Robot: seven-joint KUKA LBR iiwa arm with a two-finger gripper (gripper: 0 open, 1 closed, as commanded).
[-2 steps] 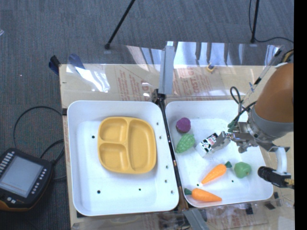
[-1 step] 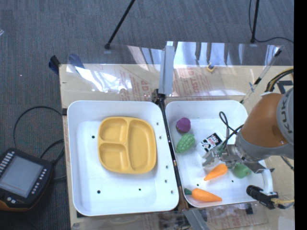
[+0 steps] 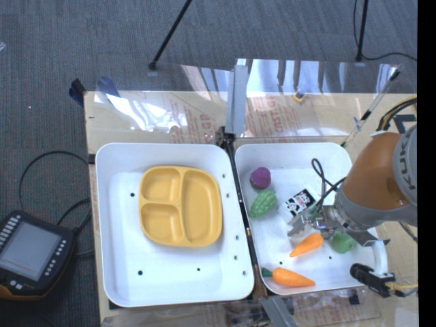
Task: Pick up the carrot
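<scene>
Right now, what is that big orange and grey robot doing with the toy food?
The robot arm reaches into the right bin from the right. Its pincer sits low over a carrot. Another carrot lies near the front edge. A purple toy and a green one sit nearby. The left bin holds a yellow tray.

Both bins (image 3: 122, 182) were white w/ small dark dots on the floors. Left bin held a plain yellow divided plate (image 3: 181, 206). In the right bin (image 3: 340, 155): purple round item (image 3: 259, 178), bumpy green item (image 3: 263, 203), small black-and-white patterned card (image 3: 300, 201), pale green piece (image 3: 343, 242), 2 orange carrots, one (image 3: 293, 277) w/ a green top, the other (image 3: 306, 244) plain orange. Arm (image 3: 378, 176) was orange and grey. Floor (image 3: 68, 33) was dark grey, fine ribbed texture.
</scene>
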